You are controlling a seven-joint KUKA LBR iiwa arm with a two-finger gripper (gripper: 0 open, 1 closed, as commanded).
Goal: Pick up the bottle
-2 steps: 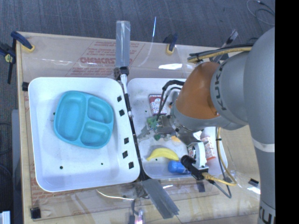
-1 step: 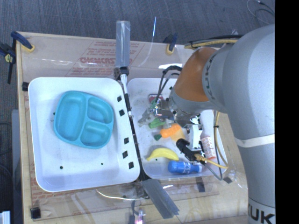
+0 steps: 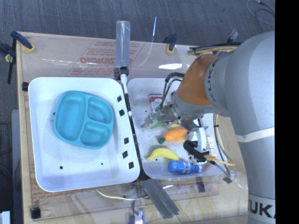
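Reaching in from the right, the grey arm (image 3: 243,87) bends over the right bin (image 3: 140,90), its orange band (image 3: 194,85) hanging above the bin's far half. The gripper (image 3: 156,119) sits low in the middle of that bin, toward its left wall, and whether it is open or closed I cannot tell, since the wrist and the clutter around it hide the tip. Nothing can be seen held in it. The bottle (image 3: 183,167) is blue and lies on its side along the near wall of the right bin, with its long axis running left to right and a paler patch toward its right end. It is well apart from the gripper. A yellow banana (image 3: 162,154) lies just beside the bottle on its left, curving toward the bin's near left corner. Between banana and gripper rests an orange carrot-shaped toy (image 3: 176,134) with a small green end pointing left. A red-and-white packet (image 3: 155,100) lies farther back, just beyond the gripper (its printing is too small to read). The left bin (image 3: 42,171) holds a light blue divided plate (image 3: 84,119), lying flat and tilted slightly askew, in the bin's far half. Both bins stand side by side on a pale bench (image 3: 70,59), with blue clamps (image 3: 21,40) at its far edge.
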